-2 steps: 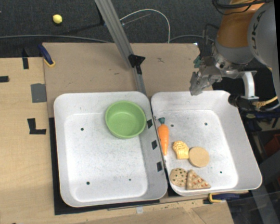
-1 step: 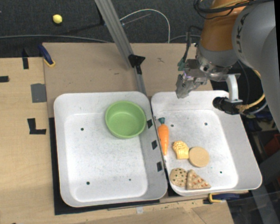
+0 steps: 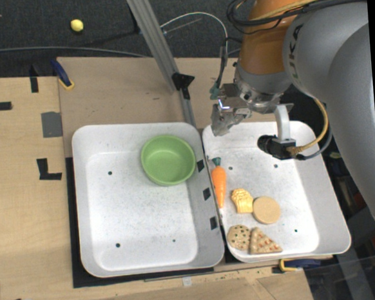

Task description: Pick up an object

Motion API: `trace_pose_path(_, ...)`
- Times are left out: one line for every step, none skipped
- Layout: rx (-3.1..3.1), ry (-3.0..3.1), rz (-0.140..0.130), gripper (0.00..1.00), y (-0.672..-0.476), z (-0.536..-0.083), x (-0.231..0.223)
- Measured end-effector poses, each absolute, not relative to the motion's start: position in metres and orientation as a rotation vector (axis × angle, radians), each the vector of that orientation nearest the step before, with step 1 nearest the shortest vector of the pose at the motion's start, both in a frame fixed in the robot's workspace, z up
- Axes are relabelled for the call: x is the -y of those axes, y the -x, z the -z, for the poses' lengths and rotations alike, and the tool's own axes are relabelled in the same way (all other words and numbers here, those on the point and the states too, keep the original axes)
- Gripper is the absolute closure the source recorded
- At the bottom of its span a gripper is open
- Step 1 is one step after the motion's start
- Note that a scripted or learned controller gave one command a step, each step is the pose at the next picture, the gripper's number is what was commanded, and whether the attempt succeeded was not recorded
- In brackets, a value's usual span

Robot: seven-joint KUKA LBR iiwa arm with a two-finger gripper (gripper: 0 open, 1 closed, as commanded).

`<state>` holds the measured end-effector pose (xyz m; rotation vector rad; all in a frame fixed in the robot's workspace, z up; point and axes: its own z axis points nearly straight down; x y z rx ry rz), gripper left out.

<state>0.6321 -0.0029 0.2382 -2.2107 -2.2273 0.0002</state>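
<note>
Left bin [image 3: 95,205]: 1 green bowl [image 3: 168,159] at 12. Right bin [image 3: 307,188]: 1 carrot [image 3: 219,185], 4 biscuits at 6. Gripper [image 3: 227,120] at 11, grip state can't tell.

The arm [image 3: 335,57] is cut off by the top and right edges. The tool [image 3: 226,118] finger state cannot be resolved. The arm covers the right bin's [image 3: 310,233] far right corner. The bench [image 3: 23,191] runs off at left.
</note>
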Motion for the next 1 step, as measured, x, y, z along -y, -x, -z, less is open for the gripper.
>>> trace_pose_path(2.227,2.213,-0.002,1.00,-0.6392,-0.2250,-0.0471)
